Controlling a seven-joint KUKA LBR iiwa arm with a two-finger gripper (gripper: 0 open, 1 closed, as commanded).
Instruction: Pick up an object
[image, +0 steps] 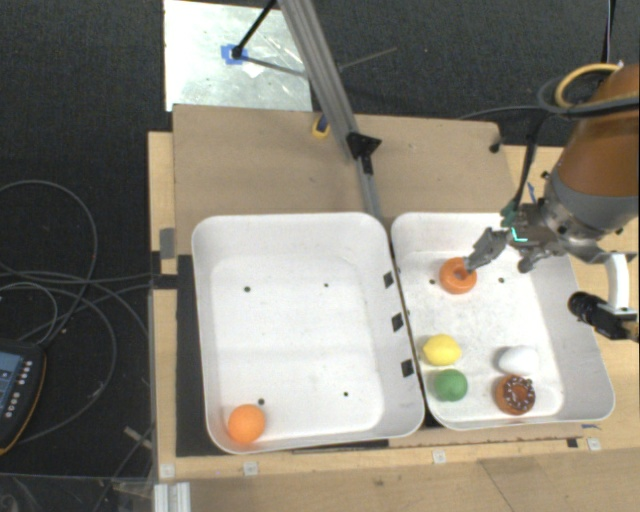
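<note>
The orange ring (458, 277) lies flat on the floor of the right bin (560, 300), toward that bin's eleven o'clock corner and well apart from everything else in it. It looks to be the chosen target, because the tool (497, 252) stands just at its two o'clock, one dark finger (482, 253) reaching down to the ring's upper rim and the other (528, 262) set off to three o'clock. The fingers are spread wide and nothing sits between them, so the step in hand reads as the approach, with no grasp made.

The next move, as I judge it, calls for shifting the tool toward eight o'clock until the ring lies between both fingers, then descending and closing; as placed now, a closure would likely catch air or nudge the ring aside.

At the bin's six o'clock end sit a yellow ball (442, 350), a green ball (450, 385), a white object (517, 359) and a chocolate donut (515, 394). The left bin (290, 240) carries an orange ball (245, 423) at its seven o'clock corner.

The arm (600, 150) enters from three o'clock, wrist tilted down and leftward over the table (440, 150).
</note>
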